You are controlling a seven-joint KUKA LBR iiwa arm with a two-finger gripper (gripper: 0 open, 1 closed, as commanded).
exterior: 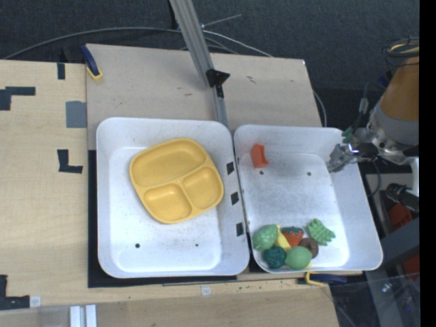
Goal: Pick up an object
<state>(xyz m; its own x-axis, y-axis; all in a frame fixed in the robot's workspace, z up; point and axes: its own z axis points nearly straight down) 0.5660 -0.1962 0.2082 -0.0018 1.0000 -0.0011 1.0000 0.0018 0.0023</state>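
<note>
The right bin holds a cluster of small toy foods at its near edge: a light green piece, a red piece, a dark teal piece, a round green piece and a leafy green piece. An orange block lies alone near the bin's far left corner. My gripper hangs over the bin's far right rim, well away from all of these. Nothing shows between its fingers.
The left bin carries a yellow divided plate. A grey metal pole slants down to the bins' far edge. The wooden bench extends left, and cables lie behind.
</note>
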